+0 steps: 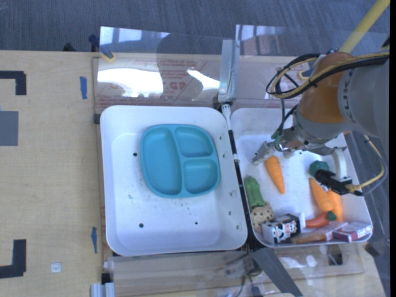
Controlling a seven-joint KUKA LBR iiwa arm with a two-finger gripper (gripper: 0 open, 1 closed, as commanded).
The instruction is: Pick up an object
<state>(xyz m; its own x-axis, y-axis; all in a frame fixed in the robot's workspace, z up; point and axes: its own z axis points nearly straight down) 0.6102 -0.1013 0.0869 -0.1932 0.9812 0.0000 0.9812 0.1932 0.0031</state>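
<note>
Claw (270, 153) is positioned just above the toy carrot (276, 173), at 12 o'clock of it in the right bin (365, 209); open or clenched cannot be told. Carrot is judged light, rigid, slick plastic; the thick upper end is best gripped across its width.

The arm (346, 98) runs off the right edge, and it covers the far right corner of the right bin (247, 119). The gripper (272, 148) sits just above a carrot (275, 173); whether its jaws are parted or closed cannot be told. Right of that carrot, a second carrot (325, 198) lies partly under a black part of the arm. Near the bin's front wall, a small black-and-white thing (283, 229) and a red-and-white box (349, 232) are too small to identify. A yellow pole (370, 18) is cut by the top right corner.
</note>
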